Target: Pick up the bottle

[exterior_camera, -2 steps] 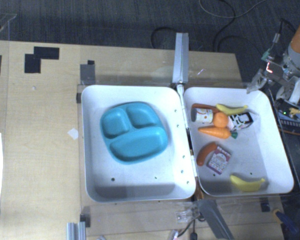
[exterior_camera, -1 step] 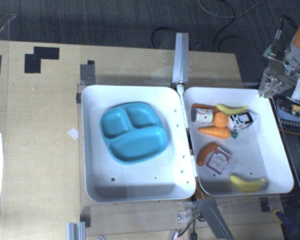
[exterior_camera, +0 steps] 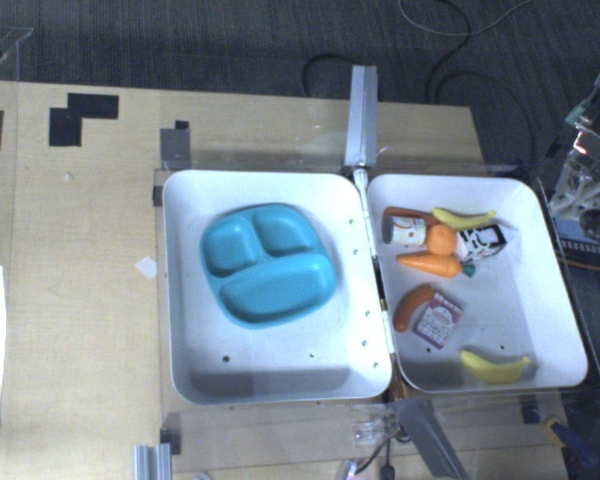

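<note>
The bottle lies on its side in the right bin, at the bin's upper left, close to the divider between the bins. It is small, with a dark brown body and a white label. An orange ball-like item touches its right end. A yellow banana lies just above and to the right of it, and a carrot lies just below.
The right bin also holds a black-and-white item, a brown sausage, a red packet and a second banana. The left bin holds a blue divided plate. Grey hardware with cables stands beyond the right rim.
</note>
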